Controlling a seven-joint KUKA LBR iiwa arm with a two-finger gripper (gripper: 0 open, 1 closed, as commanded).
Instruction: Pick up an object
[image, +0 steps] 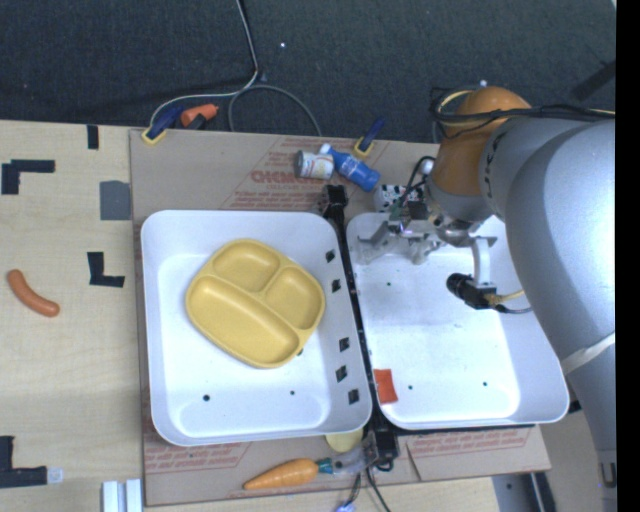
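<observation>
Gripper (405, 240) low over far-left corner of right bin (450, 395); finger state cannot tell, nothing visibly held. Yellow divided plate (257, 300) left of gripper, flat in left bin (165, 330). Blue-white bottle (340, 165) beyond gripper, on cardboard. Carrot (280, 475) well nearer camera, past bins. Sausage (32, 293) farthest left on bench.

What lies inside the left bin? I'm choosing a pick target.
The left bin holds one yellow divided plate, lying flat near its middle. The plate covers the bin floor beneath it, so anything under it cannot be seen.
</observation>
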